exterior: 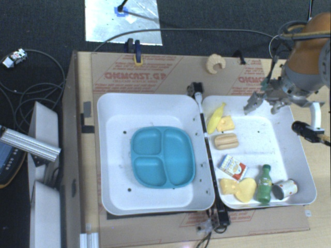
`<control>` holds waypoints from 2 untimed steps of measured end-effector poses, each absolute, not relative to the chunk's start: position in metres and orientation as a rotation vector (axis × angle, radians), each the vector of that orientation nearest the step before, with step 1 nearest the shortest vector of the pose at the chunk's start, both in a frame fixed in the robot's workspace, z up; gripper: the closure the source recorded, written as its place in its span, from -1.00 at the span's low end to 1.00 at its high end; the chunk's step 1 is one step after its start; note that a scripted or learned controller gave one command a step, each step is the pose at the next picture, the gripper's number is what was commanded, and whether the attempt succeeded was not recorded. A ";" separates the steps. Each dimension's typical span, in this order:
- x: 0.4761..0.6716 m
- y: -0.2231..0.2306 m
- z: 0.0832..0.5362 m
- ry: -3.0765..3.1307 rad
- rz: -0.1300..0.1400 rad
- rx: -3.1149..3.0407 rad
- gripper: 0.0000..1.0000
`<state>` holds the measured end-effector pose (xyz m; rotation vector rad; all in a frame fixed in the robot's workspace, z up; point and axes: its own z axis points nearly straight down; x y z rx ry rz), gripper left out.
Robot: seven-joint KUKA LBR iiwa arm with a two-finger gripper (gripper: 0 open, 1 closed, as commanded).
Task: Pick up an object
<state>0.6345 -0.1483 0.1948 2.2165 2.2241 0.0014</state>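
Below and to the left of the claw (262, 103), whose released fingers hover empty over the right bin (289, 154), I target the bread roll (226, 140), descending vertically and centring before closing.

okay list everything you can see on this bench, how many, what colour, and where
bins: 2, white, side by side on the bench
divided plate: 1, blue, middle of left bin
banana: 1, yellow, right bin, upper left
bread roll: 1, tan, below the banana
small carton: 1, white and red, right bin
bottle: 1, green, right bin, near edge
can: 1, silver, on its side, beside the bottle
arm: 1, grey with orange band, right
pincer: 1, grey, above right bin's far edge
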 end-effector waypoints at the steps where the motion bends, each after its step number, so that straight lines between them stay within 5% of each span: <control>1: 0.647 -0.096 0.127 2.227 0.001 2.217 -1.00; 2: 0.601 -0.111 0.084 2.223 0.000 2.220 -1.00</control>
